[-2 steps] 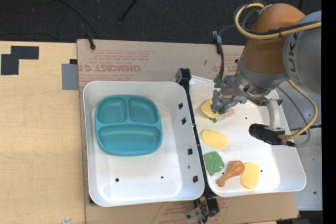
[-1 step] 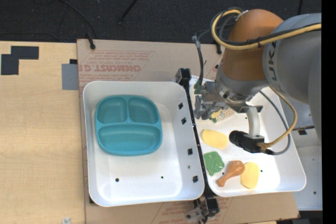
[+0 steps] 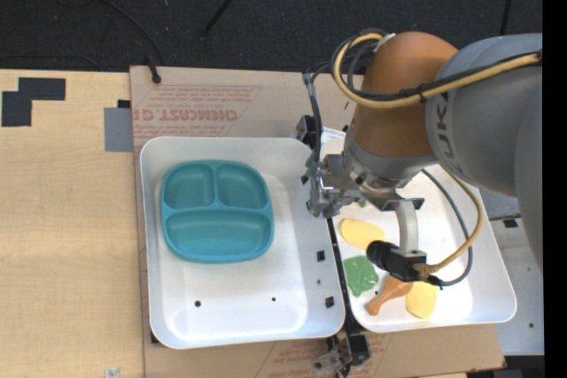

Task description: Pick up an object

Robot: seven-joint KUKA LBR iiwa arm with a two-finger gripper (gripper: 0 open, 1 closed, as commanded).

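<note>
Approach step, nothing held: hand (image 3: 324,190), apart or together I can't tell, hangs over right shallow white bin (image 3: 483,283) near its 10 o'clock edge, pale yellow soft lump (image 3: 359,231) at hand's 5 o'clock, so next move probably shift and descend onto it.

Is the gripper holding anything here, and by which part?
It cannot be told. The gripper hangs above the right bin's inner rim.

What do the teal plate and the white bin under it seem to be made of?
Plate: probably plastic, smooth and semi-matte, judging by the even colour and the moulded, rounded compartments.
Bin: probably plastic too, smooth and white, with rounded moulded corners.
</note>
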